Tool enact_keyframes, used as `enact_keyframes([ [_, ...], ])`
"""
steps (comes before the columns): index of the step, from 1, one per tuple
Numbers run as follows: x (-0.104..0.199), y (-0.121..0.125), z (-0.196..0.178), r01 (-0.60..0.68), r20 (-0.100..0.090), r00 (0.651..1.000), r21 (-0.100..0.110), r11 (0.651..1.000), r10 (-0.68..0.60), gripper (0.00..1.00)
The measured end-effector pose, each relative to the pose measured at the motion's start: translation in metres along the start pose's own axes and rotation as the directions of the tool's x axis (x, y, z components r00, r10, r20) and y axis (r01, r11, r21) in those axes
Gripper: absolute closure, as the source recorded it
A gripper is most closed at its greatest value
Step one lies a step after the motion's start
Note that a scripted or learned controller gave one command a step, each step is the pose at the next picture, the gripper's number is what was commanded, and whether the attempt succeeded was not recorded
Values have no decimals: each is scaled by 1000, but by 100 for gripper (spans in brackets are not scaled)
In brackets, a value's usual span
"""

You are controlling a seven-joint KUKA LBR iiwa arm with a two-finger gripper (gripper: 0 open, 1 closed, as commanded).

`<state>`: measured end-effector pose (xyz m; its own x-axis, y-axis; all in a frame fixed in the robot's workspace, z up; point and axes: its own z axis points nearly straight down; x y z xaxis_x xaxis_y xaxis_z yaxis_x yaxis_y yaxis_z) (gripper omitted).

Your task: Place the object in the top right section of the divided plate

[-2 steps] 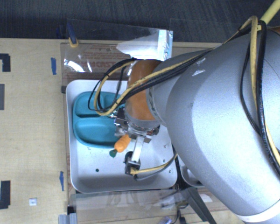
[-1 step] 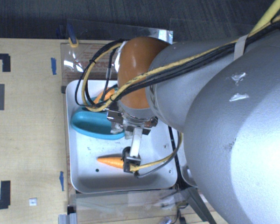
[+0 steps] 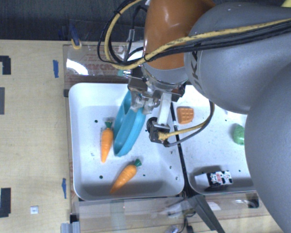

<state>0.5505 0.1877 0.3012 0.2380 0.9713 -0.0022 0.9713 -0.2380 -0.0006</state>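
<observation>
Arm [image 3: 242,57]: it is seen reaching in from the right, with its wrist set over the inner edge of the left bin.
Left bin [image 3: 80,130]: the plate and two carrots are held in it.
Right bin [image 3: 218,144]: three small items are spread across it, well apart from one another.
Plate [image 3: 125,130]: blue and stood steeply on edge, its lower rim is on the bin floor and its upper rim is right at the gripper; its sections cannot be made out.
Gripper [image 3: 144,103]: it is placed just beside the plate's upper rim; whether it is clenched, released or grasping the plate cannot be told.
Left carrot [image 3: 106,142]: it is laid touching or just beside the plate's left face.
Lower carrot [image 3: 125,174]: it is laid on the bin floor near the plate's lower rim.
Orange piece [image 3: 185,115]: it is set in the right bin, near the wrist.
Green item [image 3: 239,134]: it is partly hidden by the arm.
Dark item [image 3: 218,177]: it is set by the right bin's near wall.
Progress: nothing is seen lying on the plate, so the placing is judged not yet done. The plate would have to be laid flat, and an object picked and set in the top right section.
</observation>
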Motion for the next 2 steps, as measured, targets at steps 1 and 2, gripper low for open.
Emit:
enact_keyframes([
  [1, -36, 40, 203, -228, -4, 974, 0, 974, 228, 100],
  [2, -8, 113, 206, 120, -2, 993, -15, 993, -120, 100],
])
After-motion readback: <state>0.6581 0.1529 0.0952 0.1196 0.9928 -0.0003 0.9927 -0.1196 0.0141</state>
